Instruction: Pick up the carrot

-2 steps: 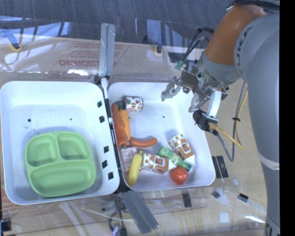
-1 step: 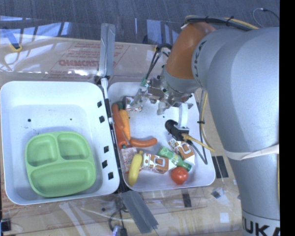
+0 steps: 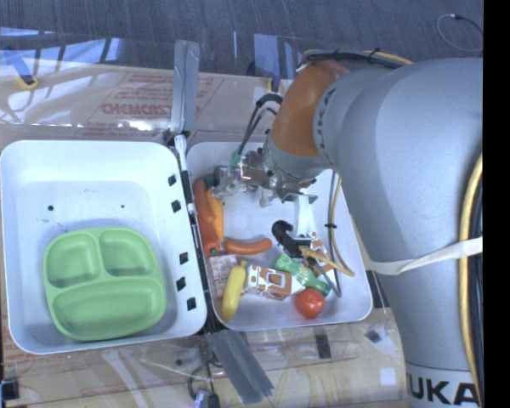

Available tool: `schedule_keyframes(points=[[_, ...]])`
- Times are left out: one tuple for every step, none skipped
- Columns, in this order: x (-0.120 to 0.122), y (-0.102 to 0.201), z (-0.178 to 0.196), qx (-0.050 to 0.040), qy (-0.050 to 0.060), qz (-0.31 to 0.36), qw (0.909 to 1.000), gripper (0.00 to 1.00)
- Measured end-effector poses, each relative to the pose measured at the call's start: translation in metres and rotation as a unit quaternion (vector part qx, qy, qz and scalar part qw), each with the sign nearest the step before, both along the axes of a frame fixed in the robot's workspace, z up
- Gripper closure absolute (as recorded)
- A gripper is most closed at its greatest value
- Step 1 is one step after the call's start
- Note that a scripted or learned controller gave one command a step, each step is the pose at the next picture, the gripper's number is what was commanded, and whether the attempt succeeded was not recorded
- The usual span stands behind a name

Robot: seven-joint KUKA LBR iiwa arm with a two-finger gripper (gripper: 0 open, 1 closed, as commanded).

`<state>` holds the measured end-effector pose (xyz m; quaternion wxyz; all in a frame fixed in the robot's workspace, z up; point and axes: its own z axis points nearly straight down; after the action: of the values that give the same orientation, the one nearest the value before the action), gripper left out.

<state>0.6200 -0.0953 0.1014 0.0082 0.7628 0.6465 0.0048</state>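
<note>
The carrot (image 3: 209, 218) is a long orange piece lying against the left wall of the right bin (image 3: 350, 253), its length running from the back toward the front. My gripper (image 3: 235, 178) hangs over the back of that bin, just right of and above the carrot's far end. Nothing is visibly held in it.
Beside the carrot lie a reddish sausage (image 3: 248, 246), a yellow banana (image 3: 232, 291), a printed packet (image 3: 268, 280), a green item (image 3: 299, 272) and a red tomato (image 3: 309, 303). The left bin (image 3: 34, 168) holds a green divided plate (image 3: 104, 283). My bulky grey arm covers the right side.
</note>
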Motion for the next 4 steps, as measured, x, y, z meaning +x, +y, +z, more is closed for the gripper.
schedule_keyframes(points=[[-0.001,0.001,0.009,0.0007,0.003,0.002,1.0,1.0],[0.0,0.0,0.01,-0.0001,0.002,0.002,1.0,0.0],[-0.015,-0.001,-0.003,-0.0029,0.004,0.122,0.9926,0.0],[-0.03,0.03,0.091,0.0026,0.01,0.072,0.9973,0.0]])
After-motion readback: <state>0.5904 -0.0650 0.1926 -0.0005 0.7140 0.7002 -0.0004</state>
